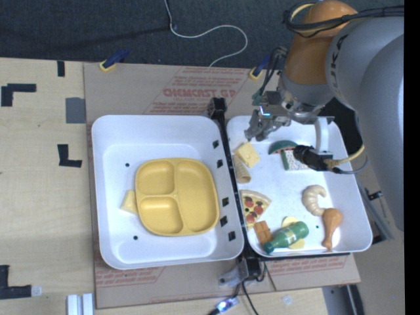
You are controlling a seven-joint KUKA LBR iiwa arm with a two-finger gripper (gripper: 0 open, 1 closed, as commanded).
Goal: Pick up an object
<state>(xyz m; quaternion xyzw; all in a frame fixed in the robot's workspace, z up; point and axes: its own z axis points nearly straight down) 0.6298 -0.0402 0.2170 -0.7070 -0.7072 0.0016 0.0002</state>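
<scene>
1. The gripper (254, 133) hangs over the far left corner of the right bin (351, 195), just above the cheese wedge (248, 155) and a touch to its far side. The grey arm (367, 51) slants in from the view's right.
2. Whether it is open or closed, I can't tell from this angle. Nothing shows in its grip.
3. The cheese wedge, the nearest candidate for a pick, lies on the bin floor close to the wall between the two bins.
4. Right against the wedge's near side is a tan roll (243, 172).
5. Just to the view's right of the wedge lies a green-rimmed slice (283, 148).
6. Nearer the camera than the wedge is a pizza slice (254, 204), and beyond that a brown block (262, 231).
7. Further still toward the near edge, a green bottle (287, 235) lies on its side beside the brown block.
8. Well to the right of the wedge and nearer the camera sits a croissant (315, 197), with a drumstick (330, 225) close beside it.
9. To the view's left of the wedge, across the dividing wall, is the left bin (108, 143). It carries a yellow divided plate (177, 197).
10. A pale yellow piece (128, 202) peeks out at the plate's edge, on the side away from the wedge.
11. Both bins sit on a cardboard sheet (151, 87) on the desk (39, 195).
</scene>
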